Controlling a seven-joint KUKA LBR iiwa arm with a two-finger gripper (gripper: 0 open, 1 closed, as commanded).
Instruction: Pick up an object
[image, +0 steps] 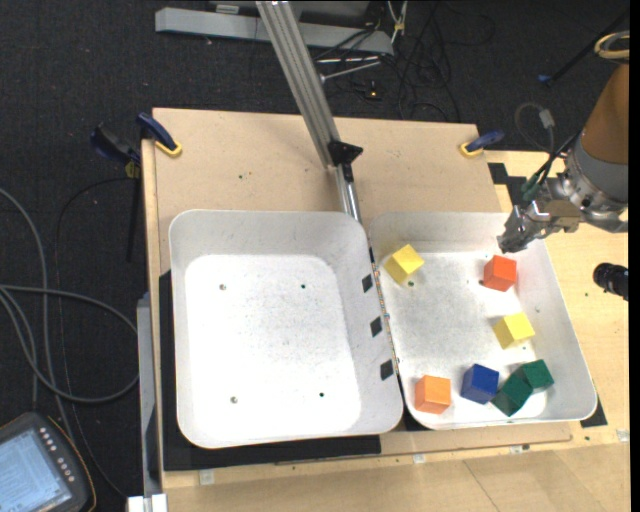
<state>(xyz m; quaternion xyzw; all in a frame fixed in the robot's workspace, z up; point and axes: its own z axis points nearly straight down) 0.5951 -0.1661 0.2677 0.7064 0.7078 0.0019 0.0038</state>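
Camera view, tool (517, 238) above right bin (566, 330), grip state unclear, no legible writing.

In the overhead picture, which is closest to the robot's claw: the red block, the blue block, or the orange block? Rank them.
Measured from the gripper:
1. Red block, just below it, by the right bin's far edge.
2. Blue block, near the front.
3. Orange block, front-left corner, farthest.
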